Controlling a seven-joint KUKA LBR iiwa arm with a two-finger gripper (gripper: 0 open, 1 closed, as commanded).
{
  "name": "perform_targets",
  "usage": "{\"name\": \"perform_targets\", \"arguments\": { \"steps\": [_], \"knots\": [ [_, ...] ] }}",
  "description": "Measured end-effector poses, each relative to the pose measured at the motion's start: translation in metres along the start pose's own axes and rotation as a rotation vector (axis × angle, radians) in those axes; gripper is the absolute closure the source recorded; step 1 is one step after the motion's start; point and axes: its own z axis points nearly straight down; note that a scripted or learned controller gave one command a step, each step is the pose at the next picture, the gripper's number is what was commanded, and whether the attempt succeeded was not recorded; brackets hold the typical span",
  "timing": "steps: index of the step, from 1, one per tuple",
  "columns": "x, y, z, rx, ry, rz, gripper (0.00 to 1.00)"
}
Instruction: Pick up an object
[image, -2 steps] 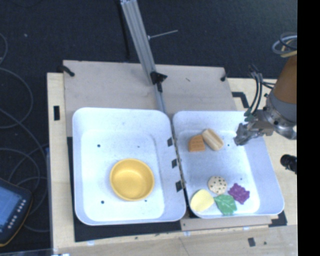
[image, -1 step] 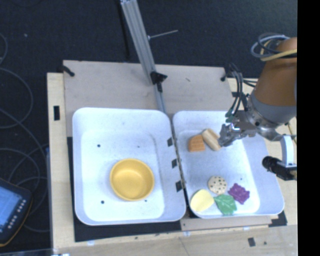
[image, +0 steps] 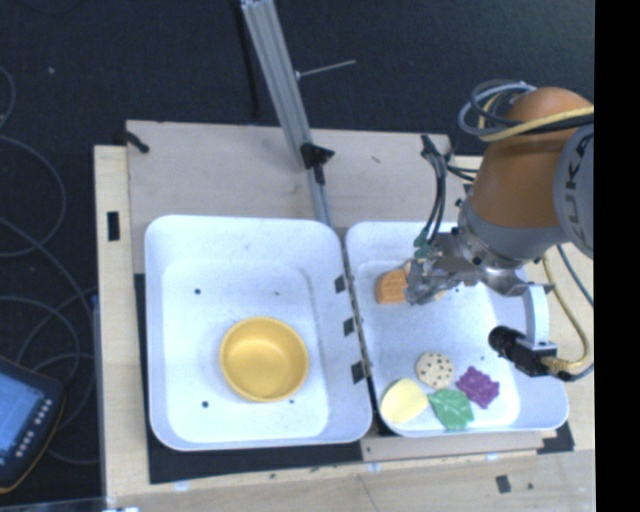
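Two white bins side by side on the bench. Left bin (image: 180, 300) has a yellow bowl (image: 264, 358) sitting near its middle, well apart from the arm. Right bin (image: 530, 415) holds the loose stuff: an orange-brown block (image: 390, 288) up near the divider, and a cluster at the near edge, namely a speckled cookie (image: 434, 368), a pale yellow round piece (image: 404, 402), a green piece (image: 452, 408) and a purple piece (image: 478, 386), all close together, some touching.

The arm is in over the right bin with its gripper (image: 428, 282) down just beside the orange-brown block, on its right side. My guess is the block is the target: it sits alone, easier to get at than the crowded cluster.

Gripper state: can't tell from here, the wrist hides too much. It looks to be touching or almost touching the block, but I can't see the block clamped, so I wouldn't call it held.
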Motion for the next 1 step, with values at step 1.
{"name": "perform_targets", "arguments": {
  "steps": [1],
  "knots": [
    [0.0540,0.0000,-0.0015,0.000,0.001,-0.001,1.00]
  ]
}}
